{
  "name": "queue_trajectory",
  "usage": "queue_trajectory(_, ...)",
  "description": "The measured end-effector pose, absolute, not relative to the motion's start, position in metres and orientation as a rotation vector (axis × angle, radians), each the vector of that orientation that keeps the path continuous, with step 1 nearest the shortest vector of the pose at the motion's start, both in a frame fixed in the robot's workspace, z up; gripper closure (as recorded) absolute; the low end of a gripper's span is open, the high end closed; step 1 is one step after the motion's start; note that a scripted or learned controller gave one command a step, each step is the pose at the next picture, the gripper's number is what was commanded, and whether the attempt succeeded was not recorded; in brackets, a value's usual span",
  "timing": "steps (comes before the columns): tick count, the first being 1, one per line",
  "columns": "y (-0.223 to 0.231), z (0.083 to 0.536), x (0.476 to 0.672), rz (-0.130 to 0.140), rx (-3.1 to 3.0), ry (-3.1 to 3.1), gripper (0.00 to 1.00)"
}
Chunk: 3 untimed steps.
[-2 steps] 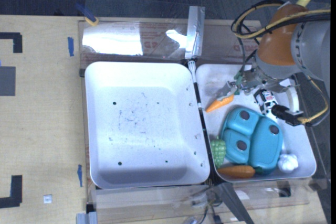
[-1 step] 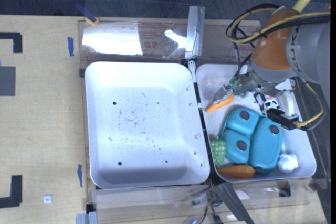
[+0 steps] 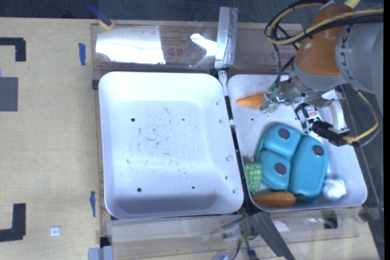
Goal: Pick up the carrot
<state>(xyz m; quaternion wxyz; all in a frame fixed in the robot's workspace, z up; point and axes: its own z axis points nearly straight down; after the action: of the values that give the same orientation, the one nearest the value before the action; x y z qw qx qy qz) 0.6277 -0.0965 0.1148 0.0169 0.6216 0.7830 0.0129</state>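
Observation:
A small orange carrot lies level at the far left of the right bin, its pointed tip aimed at the divider. Its thick end runs into my gripper, which comes in from the right below the orange wrist band. The fingers are shut on that thick end. A second orange, carrot-like piece lies at the bin's near edge, partly under the blue toy.
A large blue plastic toy takes up the middle of the right bin. A green knobbly piece lies to its left and a white ball-like item at its right corner. The left bin adjoins across the divider.

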Motion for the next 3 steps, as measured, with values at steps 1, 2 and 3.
queue_trajectory(1,-0.096,0.113,0.627,0.037,1.935,2.437,0.0)
queue_trajectory(2,-0.106,0.161,0.668,0.004,2.383,2.041,0.0)
queue_trajectory(3,-0.1,0.105,0.672,0.019,2.299,2.12,0.0)
